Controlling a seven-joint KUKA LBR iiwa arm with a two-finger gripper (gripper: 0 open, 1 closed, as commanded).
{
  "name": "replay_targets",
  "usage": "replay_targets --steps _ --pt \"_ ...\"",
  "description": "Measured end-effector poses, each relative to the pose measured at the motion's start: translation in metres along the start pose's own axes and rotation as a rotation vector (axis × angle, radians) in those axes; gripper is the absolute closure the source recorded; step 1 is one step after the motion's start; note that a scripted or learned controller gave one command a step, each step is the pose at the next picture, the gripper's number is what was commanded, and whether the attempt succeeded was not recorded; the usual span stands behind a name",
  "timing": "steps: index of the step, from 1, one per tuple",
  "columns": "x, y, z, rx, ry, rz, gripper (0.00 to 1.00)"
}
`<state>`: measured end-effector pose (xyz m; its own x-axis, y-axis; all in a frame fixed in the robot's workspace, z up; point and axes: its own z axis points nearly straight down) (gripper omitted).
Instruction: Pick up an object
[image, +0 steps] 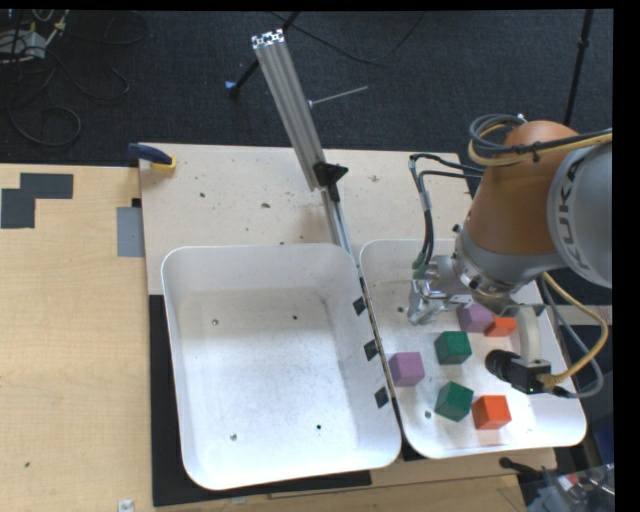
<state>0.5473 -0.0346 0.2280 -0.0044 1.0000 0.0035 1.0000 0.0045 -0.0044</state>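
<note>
Where the pale wooden bench (70, 330) ends, dark carpet (120, 70) strewn with cables is seen. Two white bins (200, 270) are borne side by side. Blocks are scattered in the right bin (560, 430); the purple block (476, 318) lies just beside the pincer (425, 303), whose state cannot be told.

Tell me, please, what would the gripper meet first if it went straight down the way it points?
Probably bare floor of the right bin: the gripper hangs beside the upper purple cube, though depth is unclear.
</note>
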Motion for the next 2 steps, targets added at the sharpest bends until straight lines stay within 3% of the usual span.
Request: replay_targets --steps 2 --pt "0.115 -0.025 -0.009 -0.001 -0.001 -0.001 1.00"
